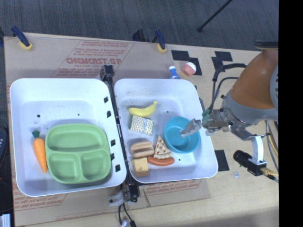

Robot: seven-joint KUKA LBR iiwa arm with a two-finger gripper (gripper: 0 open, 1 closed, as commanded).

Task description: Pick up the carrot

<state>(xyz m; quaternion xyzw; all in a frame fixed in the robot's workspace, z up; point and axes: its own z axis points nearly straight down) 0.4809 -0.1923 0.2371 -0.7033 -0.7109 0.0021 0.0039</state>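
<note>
Orange carrot (40, 153) lies lengthwise, green top upward.

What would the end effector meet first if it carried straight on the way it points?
Probably the blue bowl: the end effector points left and down over the bowl's rim. Depth is unclear. The carrot lies far off in the left bin.

Even, bright overhead light; no hard shadows. Both white bins (61, 91) near overexposed, walls washed out, faint grey shading in corners. Soft shadow under green tray (78, 152). My end effector (190, 128) slightly smeared, edges soft. Overall low resolution, mild softness. Dark carpet (94, 8) at top dim, grainy.
</note>
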